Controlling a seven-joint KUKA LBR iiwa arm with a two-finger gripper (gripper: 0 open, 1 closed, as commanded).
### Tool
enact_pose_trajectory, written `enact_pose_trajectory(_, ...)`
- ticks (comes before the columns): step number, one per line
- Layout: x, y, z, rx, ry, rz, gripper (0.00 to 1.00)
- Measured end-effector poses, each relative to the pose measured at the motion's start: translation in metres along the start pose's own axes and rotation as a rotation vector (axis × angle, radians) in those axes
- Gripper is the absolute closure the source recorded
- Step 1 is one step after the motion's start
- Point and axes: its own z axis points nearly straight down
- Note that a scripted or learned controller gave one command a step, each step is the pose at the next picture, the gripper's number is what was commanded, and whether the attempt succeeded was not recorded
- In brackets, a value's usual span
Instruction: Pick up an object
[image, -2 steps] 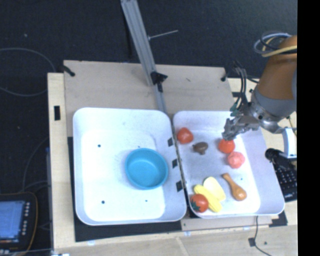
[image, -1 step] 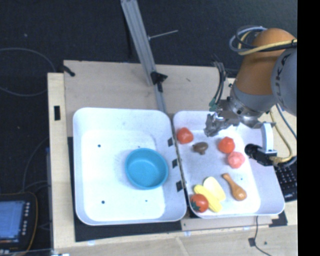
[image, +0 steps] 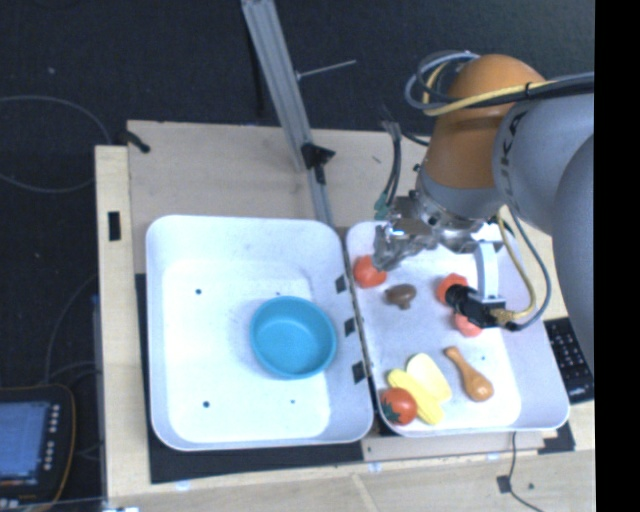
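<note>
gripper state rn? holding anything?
Gripper: cannot be told; it sits over the right bin, just above a small red object, with nothing visibly held.

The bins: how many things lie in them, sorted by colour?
Blue: 1, the bowl
Red or orange-red: 4
Brown: 1
Yellow: 1
Tan: 1
Total: 8

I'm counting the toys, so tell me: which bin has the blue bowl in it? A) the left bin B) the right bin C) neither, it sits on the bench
A: the blue bowl sits alone in the left bin, while the small toys lie in the right bin.
</note>
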Motion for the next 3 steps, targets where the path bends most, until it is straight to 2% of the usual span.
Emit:
enact_pose_trajectory(1, 0.054, 0.016, -0.011, -0.001, 0.003, -0.002, 1.0)
enact_pose_trajectory(2, 0.105, 0.023, 0.003, -0.003, -0.001, -0.001, 1.0)
enact_pose_trajectory(3, 0.101, 0.023, 0.003, -0.003, -0.001, 0.003, 0.0)
